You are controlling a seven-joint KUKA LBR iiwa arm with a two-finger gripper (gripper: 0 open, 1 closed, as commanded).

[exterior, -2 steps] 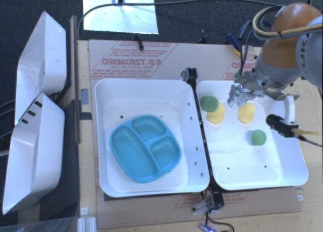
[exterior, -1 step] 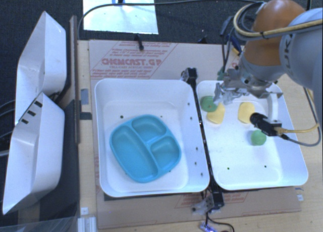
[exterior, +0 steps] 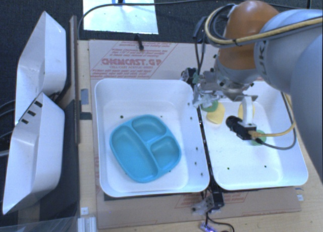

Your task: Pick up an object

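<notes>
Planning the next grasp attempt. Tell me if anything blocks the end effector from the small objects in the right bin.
Nothing visible blocks it. The end effector hangs over the right bin, close to the small yellow and green objects near the bin's upper left corner. The blue divided plate lies apart in the left bin.

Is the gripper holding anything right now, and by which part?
Cannot be told: the gripper hangs over the yellow items in the right bin.
</notes>
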